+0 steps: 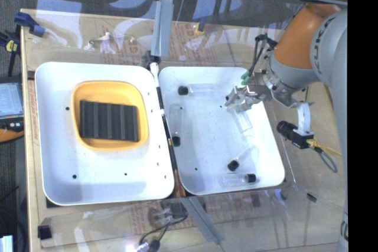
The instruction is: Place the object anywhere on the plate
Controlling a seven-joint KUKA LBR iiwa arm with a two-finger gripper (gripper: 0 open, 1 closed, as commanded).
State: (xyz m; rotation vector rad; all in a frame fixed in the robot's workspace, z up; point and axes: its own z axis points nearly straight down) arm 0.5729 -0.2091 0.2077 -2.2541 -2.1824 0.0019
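You are looking at a dark ribbed block [109,121] that is lying flat on the yellow plate [106,91] in the left bin [44,127]. It is sitting well inside the plate's rim, slightly toward the lower half. Its long axis is running left to right across the view, nearly square to the bin's edges, and its ribs are running across that axis, from the far side toward the near side. No label or writing is showing on the block.

The gripper [239,98] is hanging over the right bin [207,133], in its upper right part and well apart from the plate and the block. You cannot tell whether it is open or closed, because glare and clear material are blurring it there. Nothing is visibly sitting in its grasp.

The grey arm [301,38] with its orange band is reaching in from the right. Dark lettering is showing on its grey shell, but it is cut off and too small to read.

Small black pieces [233,166] are lying scattered in the right bin, some beside faint clear shapes. Reddish print is showing on the bench [65,38], but it is unreadable.
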